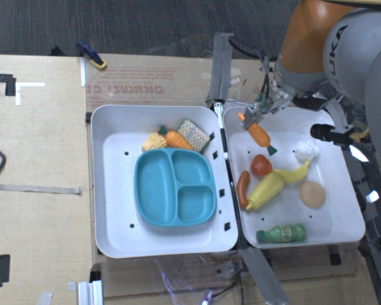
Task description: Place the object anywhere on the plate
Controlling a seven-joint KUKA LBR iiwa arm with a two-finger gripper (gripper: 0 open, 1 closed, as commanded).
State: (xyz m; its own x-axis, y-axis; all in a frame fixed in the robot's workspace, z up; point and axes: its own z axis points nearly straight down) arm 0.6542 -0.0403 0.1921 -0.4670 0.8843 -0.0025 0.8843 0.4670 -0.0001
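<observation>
Fingers (253, 117) pinch the carrot's (259, 135) top at upper right, above the right bin (343, 234); plate (176, 187), left of centre, awaits it; transfer remains.

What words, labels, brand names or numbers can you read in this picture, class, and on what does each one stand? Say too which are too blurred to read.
"KUKA", partly visible, dark letters running sideways on the grey robot arm.
Red print, mirrored, on the brown cardboard sheet behind the two shallow white bins: too faint and blurred to read.
Label on the small green bottle lying in the right bin: too small to read.
</observation>
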